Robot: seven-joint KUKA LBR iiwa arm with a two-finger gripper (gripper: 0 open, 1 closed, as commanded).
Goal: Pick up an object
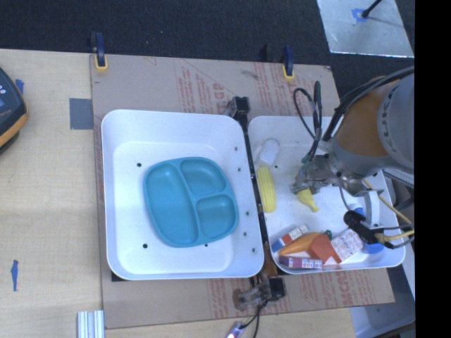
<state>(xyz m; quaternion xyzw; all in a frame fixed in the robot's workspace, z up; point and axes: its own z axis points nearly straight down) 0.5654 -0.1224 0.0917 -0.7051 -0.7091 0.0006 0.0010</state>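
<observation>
Thing closest to the tool is a small yellow piece [308, 201], lying in the middle of the right bin [282, 127] as the camera sees it. The gripper [303, 184] hangs right over its upper end, so close they look to be touching, but I can't say for sure. Can't tell either whether the gripper is spread or clamped; it's too dark & cluttered down there. Nothing visibly lifted.

Just left of the piece, along the bin's inner wall, lies a yellow corn cob [266, 189], w/ a pale white item [268, 151] above it. Along the bin's near edge there's a heap: an orange piece [309, 243], a small carton [290, 235] beside it, a red packet [301, 263] at the rim & a red-and-white packet [347, 245] to the right. Labels too small to read.

The arm [366, 129] comes in from the right, orange band up top, wrist bent down into the bin.

The left bin [113, 189] holds a blue divided plate [190, 201], three compartments, lying flat approx. in the centre. Both bins sit on a cardboard sheet [176, 83] w/ faint red print, not legible.
</observation>
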